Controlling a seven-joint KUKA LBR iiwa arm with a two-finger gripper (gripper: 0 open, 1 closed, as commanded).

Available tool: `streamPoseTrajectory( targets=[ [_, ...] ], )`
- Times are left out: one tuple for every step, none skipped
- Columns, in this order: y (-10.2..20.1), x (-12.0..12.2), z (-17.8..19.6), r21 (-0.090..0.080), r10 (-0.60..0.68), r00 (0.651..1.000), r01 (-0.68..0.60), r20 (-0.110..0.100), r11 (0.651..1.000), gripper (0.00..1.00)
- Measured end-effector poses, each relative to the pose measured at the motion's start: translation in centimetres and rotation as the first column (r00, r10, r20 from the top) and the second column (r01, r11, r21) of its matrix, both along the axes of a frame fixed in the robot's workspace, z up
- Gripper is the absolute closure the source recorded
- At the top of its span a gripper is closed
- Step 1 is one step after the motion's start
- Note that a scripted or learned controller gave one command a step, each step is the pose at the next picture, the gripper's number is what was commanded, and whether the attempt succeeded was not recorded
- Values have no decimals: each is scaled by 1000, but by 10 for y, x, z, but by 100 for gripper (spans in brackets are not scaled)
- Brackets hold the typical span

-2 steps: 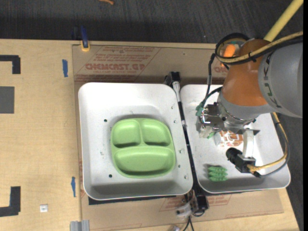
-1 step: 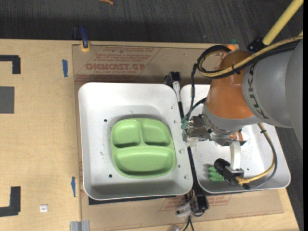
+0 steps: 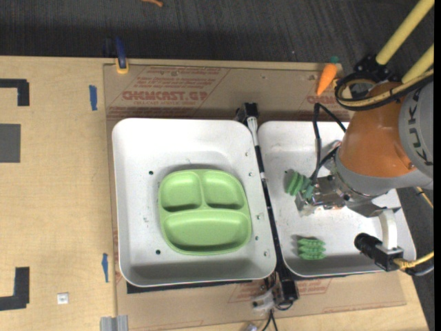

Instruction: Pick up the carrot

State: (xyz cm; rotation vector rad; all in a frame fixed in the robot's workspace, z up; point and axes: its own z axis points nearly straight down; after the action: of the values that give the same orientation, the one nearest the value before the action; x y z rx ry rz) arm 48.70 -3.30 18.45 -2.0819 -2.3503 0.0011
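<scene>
Carrot (image 3: 326, 77) lies on the tabletop (image 3: 55, 185) outside the right bin (image 3: 289, 140), past its far rim, so it's out of the picking area. Pincer (image 3: 311, 197) is low in that bin beside a green toy (image 3: 295, 183); can't tell its opening.

1. You cannot tell how the tool (image 3: 311, 197) fingers stand; the wrist covers them.
2. The arm (image 3: 386, 143) hides much of the right bin (image 3: 289, 140) floor.
3. The green piece (image 3: 295, 183) beside the tool is partly covered.
</scene>
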Motion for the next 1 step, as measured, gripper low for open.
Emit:
streamPoseTrajectory(
  targets=[
    [-92, 11, 31, -2, 148, 989, -148, 5, 989, 100]
  ],
)
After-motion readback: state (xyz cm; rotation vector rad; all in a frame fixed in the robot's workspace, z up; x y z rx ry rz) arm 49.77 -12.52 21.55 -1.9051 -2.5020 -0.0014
